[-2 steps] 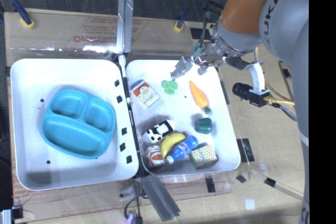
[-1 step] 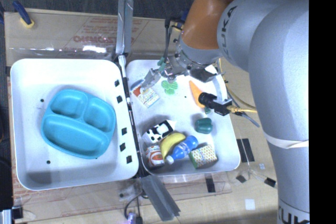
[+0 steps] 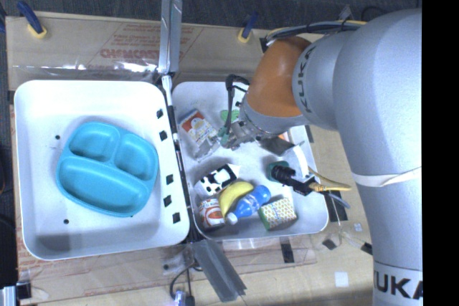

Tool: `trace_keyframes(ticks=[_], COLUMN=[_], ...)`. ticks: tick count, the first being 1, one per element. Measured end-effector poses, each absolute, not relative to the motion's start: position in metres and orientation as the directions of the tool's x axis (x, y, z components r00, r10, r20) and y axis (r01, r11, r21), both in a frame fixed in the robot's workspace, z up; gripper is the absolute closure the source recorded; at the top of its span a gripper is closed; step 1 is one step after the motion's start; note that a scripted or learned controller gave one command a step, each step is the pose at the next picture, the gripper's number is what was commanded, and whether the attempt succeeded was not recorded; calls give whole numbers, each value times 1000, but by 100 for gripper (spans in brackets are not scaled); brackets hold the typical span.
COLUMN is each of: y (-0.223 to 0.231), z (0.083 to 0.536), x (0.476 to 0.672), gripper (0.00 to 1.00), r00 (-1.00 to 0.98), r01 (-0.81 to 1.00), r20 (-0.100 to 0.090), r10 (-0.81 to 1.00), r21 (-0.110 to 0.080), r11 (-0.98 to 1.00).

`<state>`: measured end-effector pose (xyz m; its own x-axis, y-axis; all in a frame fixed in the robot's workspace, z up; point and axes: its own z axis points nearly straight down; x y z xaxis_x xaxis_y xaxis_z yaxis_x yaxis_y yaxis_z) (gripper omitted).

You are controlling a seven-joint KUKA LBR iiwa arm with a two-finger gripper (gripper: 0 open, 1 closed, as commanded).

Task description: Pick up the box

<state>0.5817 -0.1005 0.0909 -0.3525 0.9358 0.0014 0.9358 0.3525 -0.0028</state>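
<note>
The box (image 3: 277, 212) lay at the right bin's (image 3: 188, 98) front edge, beside the banana (image 3: 234, 196), looking light and stiff, best pinched across its sides; whether the gripper (image 3: 231, 134) was closed I couldn't tell.

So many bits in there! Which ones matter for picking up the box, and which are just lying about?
For the job:
box
gripper

Lying about:
banana
blue tray
blue bottle
small packet

Grey arm (image 3: 373, 118) reaches from right, wrist bent down, gripper (image 3: 231, 134) low.
</note>
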Motion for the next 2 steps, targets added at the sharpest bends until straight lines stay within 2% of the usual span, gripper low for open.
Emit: trace_keyframes(ticks=[1,2], y=[-101,-100], z=[101,93], x=[582,590], gripper=[100,100], r00=[-356,-41], r01=[934,999], r20=[1,-1], r10=[934,999], r21=[-3,-1], r11=[356,41])
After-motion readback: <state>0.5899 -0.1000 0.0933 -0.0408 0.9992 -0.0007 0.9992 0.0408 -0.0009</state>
